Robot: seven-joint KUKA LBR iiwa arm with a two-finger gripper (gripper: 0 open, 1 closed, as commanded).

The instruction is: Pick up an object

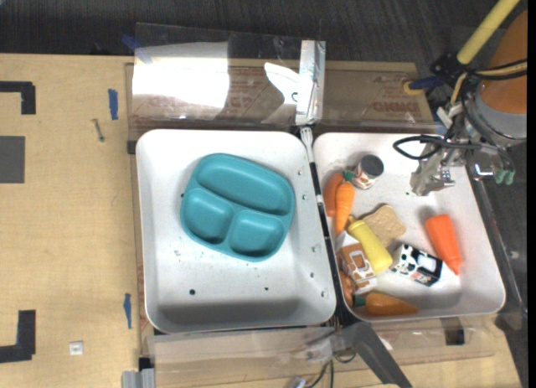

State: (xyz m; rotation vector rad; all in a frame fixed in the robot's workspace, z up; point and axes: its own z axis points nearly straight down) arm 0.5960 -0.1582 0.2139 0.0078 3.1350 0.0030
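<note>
Carrots, a bottle, a slice of toast: the right bin (490, 290) is busy. At its near edge lies an orange carrot-like piece (387, 302), flat against the front wall. Just above it sits a small brown-and-white box (356, 264), and beside that a black-and-white cow-patterned toy (416, 264). A yellow bottle (371, 243) lies slanted across the middle, its upper end touching the slice of toast (386, 223). To the right, well apart from the cluster, a fat orange carrot (445, 242) points toward the near wall. Along the bin's left wall stand two more carrots (339, 197) side by side, and at their top a small can (367, 168) lies tipped, its dark end facing up.

Now the pincer (433, 178): it hangs over the far right part of this bin, above bare white floor, between the can and the right wall. Its metal tips look close together with nothing between them, though I cannot tell for sure how far apart they stand. It touches none of the toys. Black cable loops beside it, and the arm (499, 110) enters from the right.

The left bin (159, 235) carries a teal three-compartment plate (238, 205), resting at its centre, all compartments bare.

Beyond both bins, the tan counter (59, 210) stretches left, and a clear plastic sheet (226, 85) stands at the back.
</note>
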